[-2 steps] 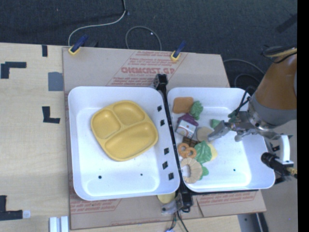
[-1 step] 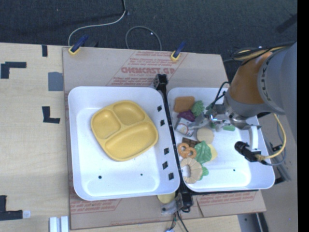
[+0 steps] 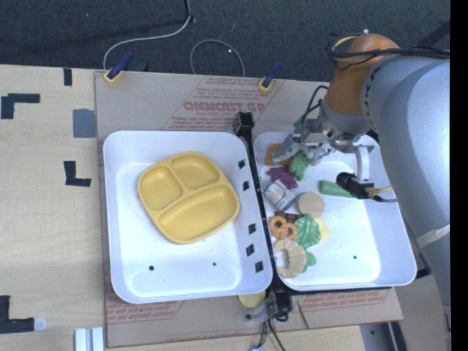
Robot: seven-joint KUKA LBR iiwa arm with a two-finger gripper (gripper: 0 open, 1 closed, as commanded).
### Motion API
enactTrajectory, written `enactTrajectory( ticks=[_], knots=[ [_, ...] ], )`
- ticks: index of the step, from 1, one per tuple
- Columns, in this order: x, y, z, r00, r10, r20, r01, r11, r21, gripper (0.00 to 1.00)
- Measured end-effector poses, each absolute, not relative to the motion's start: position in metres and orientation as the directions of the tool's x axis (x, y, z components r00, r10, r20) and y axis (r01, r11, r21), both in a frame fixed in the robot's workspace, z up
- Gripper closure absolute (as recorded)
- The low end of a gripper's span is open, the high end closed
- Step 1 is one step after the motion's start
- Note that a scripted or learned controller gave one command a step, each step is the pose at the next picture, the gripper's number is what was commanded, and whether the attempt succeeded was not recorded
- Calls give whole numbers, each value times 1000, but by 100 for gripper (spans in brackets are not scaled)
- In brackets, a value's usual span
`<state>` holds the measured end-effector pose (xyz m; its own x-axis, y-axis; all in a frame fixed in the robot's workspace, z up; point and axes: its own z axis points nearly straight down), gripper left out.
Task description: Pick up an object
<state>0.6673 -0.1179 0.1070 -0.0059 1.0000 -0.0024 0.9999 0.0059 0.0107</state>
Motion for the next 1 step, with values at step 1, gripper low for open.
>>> enactTrajectory(
  ticks=[1],
  knots=[
    [668,-96,85,-3,1000,-5,1000,3,-2,0]
  ],
)
